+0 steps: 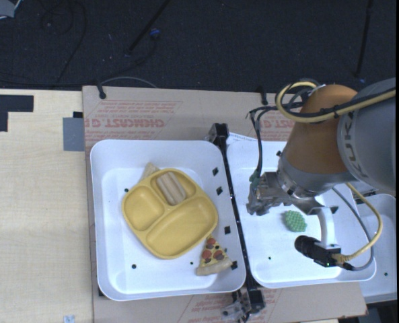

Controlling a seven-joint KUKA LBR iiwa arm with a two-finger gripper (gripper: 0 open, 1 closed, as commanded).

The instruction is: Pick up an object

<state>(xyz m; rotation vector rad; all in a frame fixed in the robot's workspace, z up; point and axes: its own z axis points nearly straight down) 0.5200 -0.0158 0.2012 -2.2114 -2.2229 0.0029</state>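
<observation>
The pincer hung low over the right bin, near its left wall; whether it was open or closed could not be told. A green object lay just right of it. The left bin held a yellow divided plate and a pizza slice.

We see a robotics lab: an industrial arm over two white bins on cardboard, loose cables on dark floor
</observation>
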